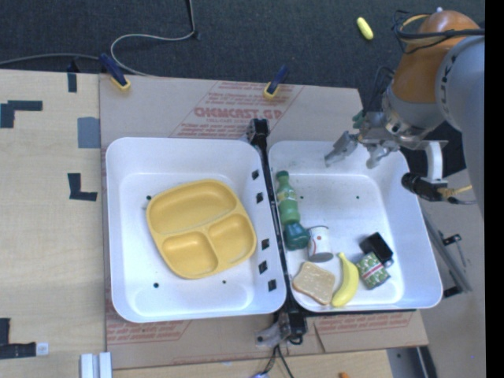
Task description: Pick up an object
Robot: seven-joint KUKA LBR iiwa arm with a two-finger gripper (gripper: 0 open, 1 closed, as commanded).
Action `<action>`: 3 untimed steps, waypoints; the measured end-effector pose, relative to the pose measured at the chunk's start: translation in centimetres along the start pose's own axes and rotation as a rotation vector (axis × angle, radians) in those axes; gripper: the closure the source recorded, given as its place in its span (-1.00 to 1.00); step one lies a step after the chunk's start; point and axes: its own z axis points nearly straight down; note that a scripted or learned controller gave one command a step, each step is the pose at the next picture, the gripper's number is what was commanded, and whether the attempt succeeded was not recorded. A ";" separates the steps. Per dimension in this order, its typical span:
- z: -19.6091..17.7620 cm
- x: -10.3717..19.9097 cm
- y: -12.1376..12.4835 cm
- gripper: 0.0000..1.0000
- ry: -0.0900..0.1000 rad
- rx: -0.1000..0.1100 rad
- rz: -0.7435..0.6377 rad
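The banana (346, 280) lies at the right bin's (409, 211) near edge, touching the bread slice (315, 283) and just beside a small green packet (372, 271), so a clean pick wants a straight drop across its middle. The gripper (359, 151) hangs over the bin's far rim, fingers apart, holding nothing. The cardboard (228, 116) reads "CHEMCAST GP"

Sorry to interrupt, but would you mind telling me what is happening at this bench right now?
A grey robot arm is meant to pick something up. Its pincer hangs open above the far rim of the right bin, holding nothing. In that bin lie a green bottle, a banana, a slice of bread and a few small items. The left bin holds a yellow divided plate.
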 end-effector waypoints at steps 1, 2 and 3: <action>9.6 -2.8 -3.4 -1.00 0.000 -0.005 0.000; 9.6 -6.4 -9.9 -1.00 -0.002 -0.007 0.001; 9.6 1.6 -4.2 -1.00 0.001 -0.009 -0.004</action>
